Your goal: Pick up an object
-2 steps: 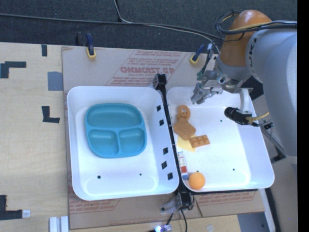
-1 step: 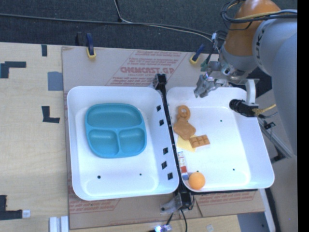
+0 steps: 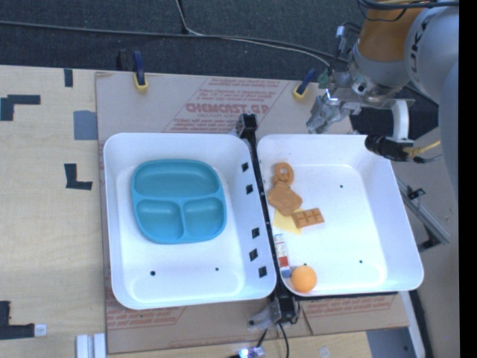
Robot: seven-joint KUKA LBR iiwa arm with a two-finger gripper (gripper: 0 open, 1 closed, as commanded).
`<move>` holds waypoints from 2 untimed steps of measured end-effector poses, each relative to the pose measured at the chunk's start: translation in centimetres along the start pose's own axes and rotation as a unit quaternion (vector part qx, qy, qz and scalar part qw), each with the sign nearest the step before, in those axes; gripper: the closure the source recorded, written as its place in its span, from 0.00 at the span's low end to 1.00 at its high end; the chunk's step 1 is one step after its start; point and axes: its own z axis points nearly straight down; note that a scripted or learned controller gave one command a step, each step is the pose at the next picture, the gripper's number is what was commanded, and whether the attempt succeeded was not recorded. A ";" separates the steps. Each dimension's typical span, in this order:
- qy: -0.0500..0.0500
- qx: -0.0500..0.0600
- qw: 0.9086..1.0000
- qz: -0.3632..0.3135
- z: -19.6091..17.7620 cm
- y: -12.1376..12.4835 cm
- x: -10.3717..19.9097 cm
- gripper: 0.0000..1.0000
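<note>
On the left you see the left bin with a blue divided plate lying in it, which nothing touches. In the right bin the objects all lie on the floor near the left wall: a pretzel, a brown cookie, a yellow slice under a waffle piece, and an orange ball in the front corner. Further right, the gripper hangs above the back rim; whether the jaws are released or clenched I cannot tell. In my judgement, nothing is picked up yet; you have the whole grasp left.
</note>
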 end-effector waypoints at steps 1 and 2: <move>0.001 0.004 1.000 -0.001 -0.1 -2.0 4.8 1.00; 0.001 0.005 1.000 -0.001 2.0 -4.4 9.3 1.00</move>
